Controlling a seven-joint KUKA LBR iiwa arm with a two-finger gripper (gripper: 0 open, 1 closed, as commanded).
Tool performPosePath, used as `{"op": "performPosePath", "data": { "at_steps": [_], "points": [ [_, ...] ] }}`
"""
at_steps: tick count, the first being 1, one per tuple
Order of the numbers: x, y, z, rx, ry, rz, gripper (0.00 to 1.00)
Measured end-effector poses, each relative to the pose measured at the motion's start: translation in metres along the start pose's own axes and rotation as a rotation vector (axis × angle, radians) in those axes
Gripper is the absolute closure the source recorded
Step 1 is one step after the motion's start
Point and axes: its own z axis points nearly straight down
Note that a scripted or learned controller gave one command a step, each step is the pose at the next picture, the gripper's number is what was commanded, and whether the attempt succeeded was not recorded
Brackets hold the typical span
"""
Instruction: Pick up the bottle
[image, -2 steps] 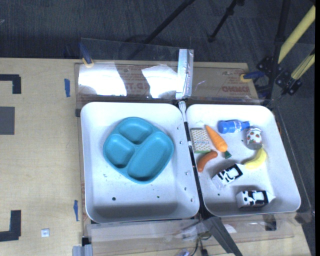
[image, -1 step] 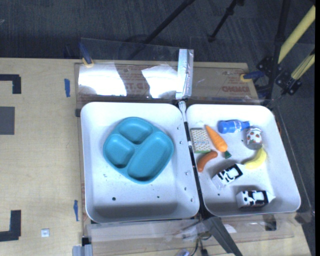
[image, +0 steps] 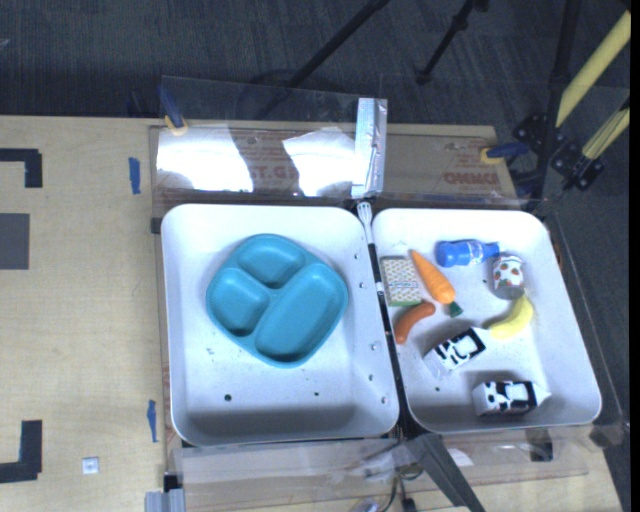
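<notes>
**Blue bottle lies on its side at the back of the right bin**

On the pale wooden bench (image: 80, 300), the left shallow white plastic bin (image: 190, 390) holds a turquoise plastic plate with three compartments (image: 278, 298), which sits flat near the bin's middle.

The right shallow white plastic bin (image: 570, 370) touches the left one along their shared rim. Just inside that rim lies a small flat rectangular pad with a greenish checked pattern (image: 401, 280). An orange toy carrot (image: 432, 278) lies at a slant beside the pad, touching or overlapping its right edge. Below them is a curved orange-red toy sausage (image: 413, 319).

Further right, near the back wall, the small blue plastic bottle (image: 465, 252) lies on its side with its lighter end pointing right, just above the carrot's tip and apart from it. Right of the bottle is a white ball with reddish marks (image: 507, 272), and below that a yellow toy banana (image: 512, 318). A black-and-white patterned block (image: 458, 348) lies tilted near the bin's middle, just left of the banana's lower end. A second black-and-white patterned block (image: 505, 396) sits near the front wall.

Whether the claw is open or closed cannot be told.
</notes>
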Motion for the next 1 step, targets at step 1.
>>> {"op": "performPosePath", "data": {
  "at_steps": [1],
  "points": [
    [0.0010, 0.0001, -0.0098, -0.002, 0.000, -0.001, 1.00]
  ]
}}
